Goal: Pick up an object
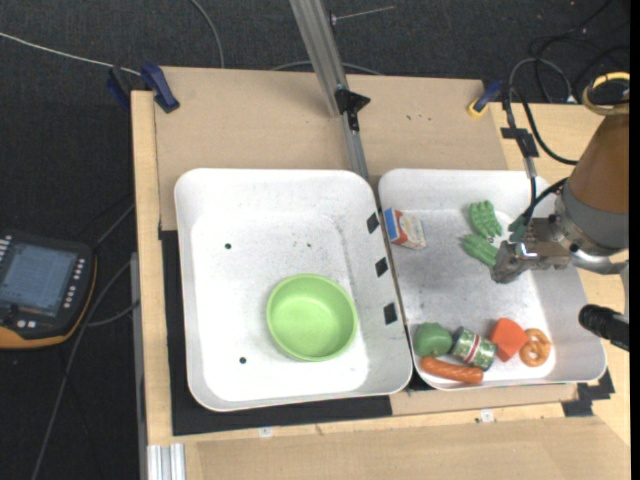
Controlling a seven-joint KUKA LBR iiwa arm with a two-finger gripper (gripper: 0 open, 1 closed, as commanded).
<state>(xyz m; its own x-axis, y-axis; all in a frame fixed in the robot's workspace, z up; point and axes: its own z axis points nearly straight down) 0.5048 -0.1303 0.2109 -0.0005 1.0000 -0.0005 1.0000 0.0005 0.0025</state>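
A: Gripper [507,265] low over right bin [440,193], near its right side, at end of grey arm [600,198] with orange band. State of jaws?

B: Cannot tell; dark, seen from above, blurred against bin floor. Nothing visibly pinched between them.

A: Nearest object?

B: Green ridged toy [484,233], lying just left of gripper, upper right part of right bin. Touching or only beside: cannot tell.

A: Rest of right bin?

B: Small red-and-white carton [405,228] near upper left corner. Along front edge, left to right: green rounded piece [432,339], small can [472,348] with green label, orange-red block [508,337], pretzel-shaped ring [536,348]. Reddish sausage shape [451,371] in front of green piece and can, close against bin's front rim.

A: Left bin [200,203]?

B: Light green bowl [312,316], upright, toward front centre. Few dark specks on floor.

A: Surroundings?

B: Both bins side by side on tan desk [260,118]. Blue clamps [160,86] at desk's back corners. Metal rail [318,38] slanting down to gap between bins. Handheld control pendant [40,286] on dark floor, far left.
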